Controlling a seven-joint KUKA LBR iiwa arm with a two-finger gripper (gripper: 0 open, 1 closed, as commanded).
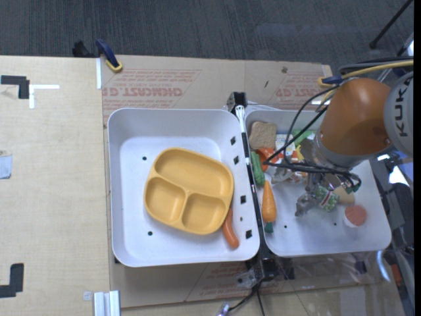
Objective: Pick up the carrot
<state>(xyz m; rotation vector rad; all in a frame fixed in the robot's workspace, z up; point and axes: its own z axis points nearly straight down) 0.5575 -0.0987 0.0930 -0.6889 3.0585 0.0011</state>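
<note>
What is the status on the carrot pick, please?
Gripper low in right bin, right of carrot. Carrot loose by left wall. Green piece beside its top.

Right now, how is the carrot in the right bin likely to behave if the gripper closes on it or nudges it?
The carrot looks like a smooth, tapered toy, so it is probably stiff and light. Its round body may roll or slip sideways when pinched. It lies close to the right bin's left wall, beside a green piece, so a nudge could wedge it there.

orange carrot [268, 201], yellow plate [188, 191], white bins [125, 196]
</note>
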